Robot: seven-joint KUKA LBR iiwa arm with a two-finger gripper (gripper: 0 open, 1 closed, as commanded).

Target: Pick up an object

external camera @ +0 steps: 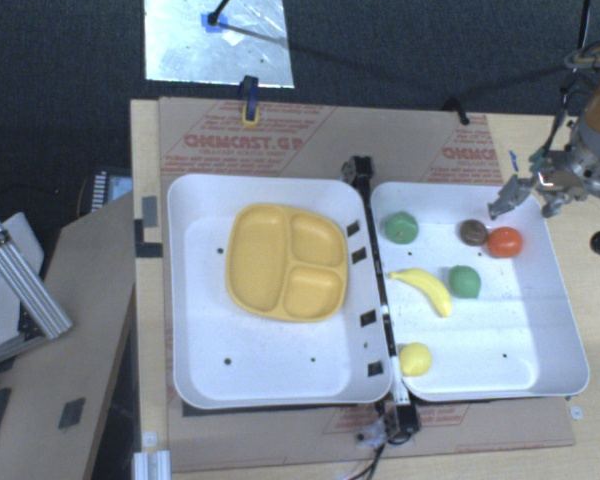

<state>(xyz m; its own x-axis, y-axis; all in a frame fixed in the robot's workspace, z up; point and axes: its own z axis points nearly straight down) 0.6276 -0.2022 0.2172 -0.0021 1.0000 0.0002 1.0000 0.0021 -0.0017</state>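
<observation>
The banana (423, 290) is lying near the middle of the right bin (540, 368), between two green balls (400, 228) (465, 282). The yellow tray (285, 262) is sitting in the left bin (200, 368). The gripper (528, 196) is hovering at the right bin's far right corner, fingers spread, pinching nothing.
</observation>
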